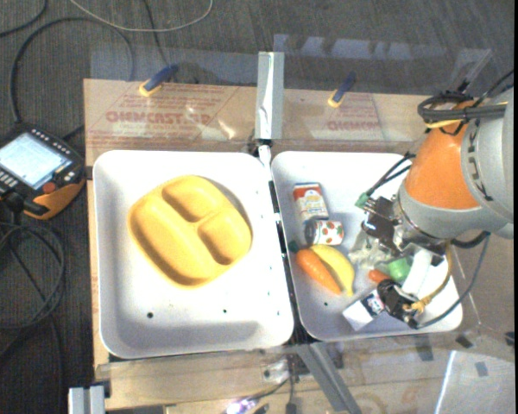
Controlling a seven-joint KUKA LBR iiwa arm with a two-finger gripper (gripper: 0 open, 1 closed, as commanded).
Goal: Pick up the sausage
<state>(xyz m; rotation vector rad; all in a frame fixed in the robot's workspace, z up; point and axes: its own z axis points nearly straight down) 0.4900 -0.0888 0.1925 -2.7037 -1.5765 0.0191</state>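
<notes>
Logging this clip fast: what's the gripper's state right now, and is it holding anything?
Gripper: cannot be told; it is low in the right bin among the items, with no grasp visible.

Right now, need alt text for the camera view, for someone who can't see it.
The grey arm reaches from the right, low over the right bin, beside a carrot, a banana and a small carton. The left bin holds a yellow divided plate.
</notes>
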